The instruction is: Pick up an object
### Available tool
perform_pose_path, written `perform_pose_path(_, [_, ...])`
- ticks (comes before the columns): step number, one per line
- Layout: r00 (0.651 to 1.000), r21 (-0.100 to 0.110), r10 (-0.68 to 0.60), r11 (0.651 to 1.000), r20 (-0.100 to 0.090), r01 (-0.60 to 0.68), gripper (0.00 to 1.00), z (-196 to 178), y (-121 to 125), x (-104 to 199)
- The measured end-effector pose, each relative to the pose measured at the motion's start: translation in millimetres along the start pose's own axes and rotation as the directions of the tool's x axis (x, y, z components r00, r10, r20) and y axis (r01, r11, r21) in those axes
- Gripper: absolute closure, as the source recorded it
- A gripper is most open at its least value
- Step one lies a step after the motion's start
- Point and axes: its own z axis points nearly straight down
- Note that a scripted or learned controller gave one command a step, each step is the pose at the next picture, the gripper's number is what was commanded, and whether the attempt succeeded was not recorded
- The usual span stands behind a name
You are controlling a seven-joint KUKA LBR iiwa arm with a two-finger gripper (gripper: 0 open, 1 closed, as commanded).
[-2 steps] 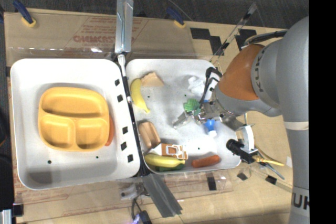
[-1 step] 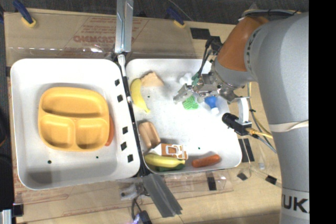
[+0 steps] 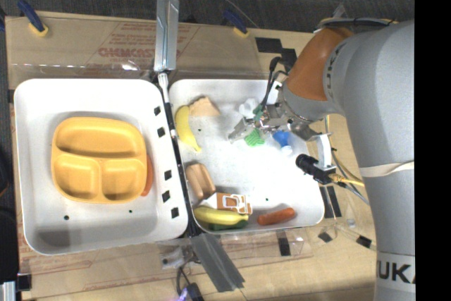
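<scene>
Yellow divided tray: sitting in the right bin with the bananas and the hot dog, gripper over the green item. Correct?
Not quite. The camera view shows the yellow divided tray alone in the left bin, not the right one. The bananas and the hot dog are in the right bin, and the gripper is over the green item there.

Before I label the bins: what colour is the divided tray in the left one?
Yellow-orange, seen plainly in the camera view: the tray.

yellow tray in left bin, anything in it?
Empty. The yellow tray lies flat in the left bin, its compartments showing bare.
</scene>
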Motion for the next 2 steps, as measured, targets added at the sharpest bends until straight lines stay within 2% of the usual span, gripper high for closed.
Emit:
perform_pose_path(1, [0.995,-0.003,-0.097,0.995,0.019,0.097,0.00,0.7,-17.7,7.6])
perform_pose_path(2, [0.995,-0.004,-0.102,0.995,0.020,0.102,1.00,-10.2,-16.5,7.9])
